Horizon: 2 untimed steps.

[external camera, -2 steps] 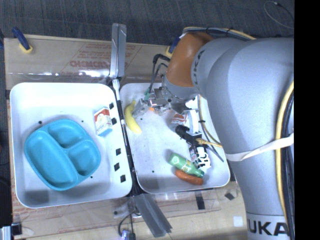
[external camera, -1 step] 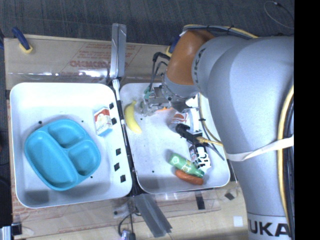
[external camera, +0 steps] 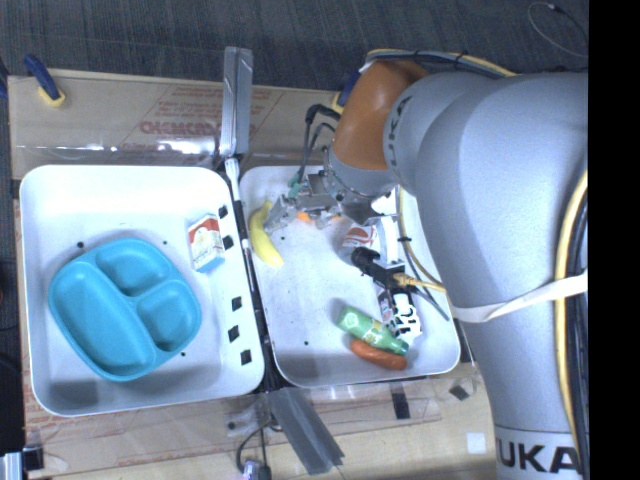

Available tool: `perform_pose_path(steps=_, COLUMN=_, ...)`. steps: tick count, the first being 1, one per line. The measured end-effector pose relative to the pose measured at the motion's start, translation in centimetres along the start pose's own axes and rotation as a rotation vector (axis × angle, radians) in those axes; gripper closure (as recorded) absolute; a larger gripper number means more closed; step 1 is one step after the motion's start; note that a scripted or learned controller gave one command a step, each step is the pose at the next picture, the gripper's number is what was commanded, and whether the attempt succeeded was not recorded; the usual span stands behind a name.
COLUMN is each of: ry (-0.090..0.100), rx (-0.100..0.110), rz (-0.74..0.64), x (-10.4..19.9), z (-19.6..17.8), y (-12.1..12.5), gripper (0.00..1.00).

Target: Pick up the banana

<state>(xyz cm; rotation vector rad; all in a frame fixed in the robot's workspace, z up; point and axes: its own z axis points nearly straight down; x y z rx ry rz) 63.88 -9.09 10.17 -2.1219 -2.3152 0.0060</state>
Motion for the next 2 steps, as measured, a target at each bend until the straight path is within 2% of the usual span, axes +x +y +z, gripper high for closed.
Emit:
perform_pose_path(steps=1, ry=0.001, rx=-0.004, rz=0.161, x=-1.5, z=1.1, y=0.2, gripper=0.00)
perform_pose_path(steps=2, ry=-0.006, rx=-0.003, rz=-0.108, x=-0.5, z=0.9, y=0.4, gripper=0.00)
